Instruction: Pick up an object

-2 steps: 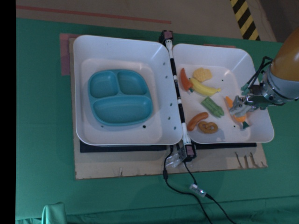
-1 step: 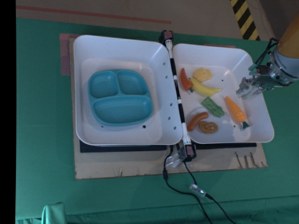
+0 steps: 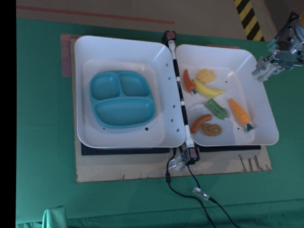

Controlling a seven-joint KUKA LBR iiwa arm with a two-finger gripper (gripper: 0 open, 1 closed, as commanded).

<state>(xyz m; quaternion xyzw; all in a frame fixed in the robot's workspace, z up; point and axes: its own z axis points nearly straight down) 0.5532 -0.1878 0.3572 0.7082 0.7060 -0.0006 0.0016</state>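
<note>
The right bin (image 3: 256, 87) holds several toy foods. Among them are a red pepper (image 3: 189, 81), a yellow biscuit (image 3: 205, 75), a banana (image 3: 208, 89) and a green pea pod (image 3: 216, 109). An orange carrot (image 3: 239, 112), a sausage (image 3: 201, 123) and a pretzel (image 3: 211, 129) lie there too. My gripper (image 3: 265, 72) hangs over the bin's upper right rim, well above and to the right of the carrot. Its fingers are open with nothing between them.
A teal divided plate (image 3: 122, 99) lies in the left bin (image 3: 85, 51). A black-and-white bar (image 3: 179, 87) runs between the two bins. Black cables (image 3: 190, 186) trail off the front of the cardboard base onto the green cloth.
</note>
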